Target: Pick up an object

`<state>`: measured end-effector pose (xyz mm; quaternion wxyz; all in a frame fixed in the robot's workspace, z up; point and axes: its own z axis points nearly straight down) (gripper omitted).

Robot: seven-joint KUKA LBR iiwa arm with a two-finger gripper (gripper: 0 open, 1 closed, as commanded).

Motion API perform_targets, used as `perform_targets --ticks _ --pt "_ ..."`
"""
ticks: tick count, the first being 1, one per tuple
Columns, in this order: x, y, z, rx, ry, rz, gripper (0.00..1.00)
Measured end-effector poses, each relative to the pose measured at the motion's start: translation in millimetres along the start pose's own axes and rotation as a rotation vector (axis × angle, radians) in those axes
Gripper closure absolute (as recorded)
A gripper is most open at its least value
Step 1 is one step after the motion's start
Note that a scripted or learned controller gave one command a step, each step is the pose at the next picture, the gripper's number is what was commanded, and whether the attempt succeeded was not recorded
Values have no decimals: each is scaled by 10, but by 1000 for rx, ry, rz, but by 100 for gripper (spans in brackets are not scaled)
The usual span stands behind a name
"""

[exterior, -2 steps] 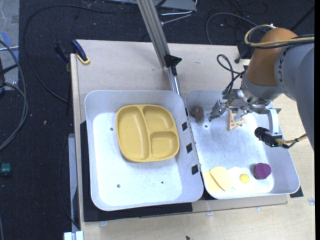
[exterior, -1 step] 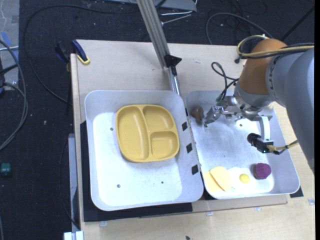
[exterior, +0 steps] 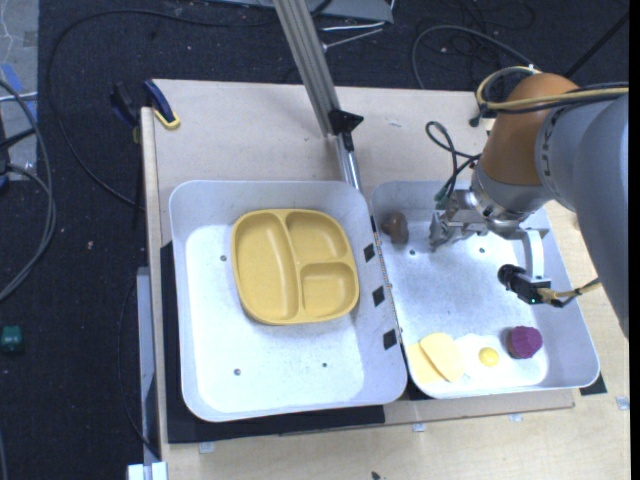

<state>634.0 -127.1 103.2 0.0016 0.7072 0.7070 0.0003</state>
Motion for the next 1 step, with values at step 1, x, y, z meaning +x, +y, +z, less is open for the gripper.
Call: perform_targets --ticks 1 --pt "37 97 -602 -5 0 -4 100"
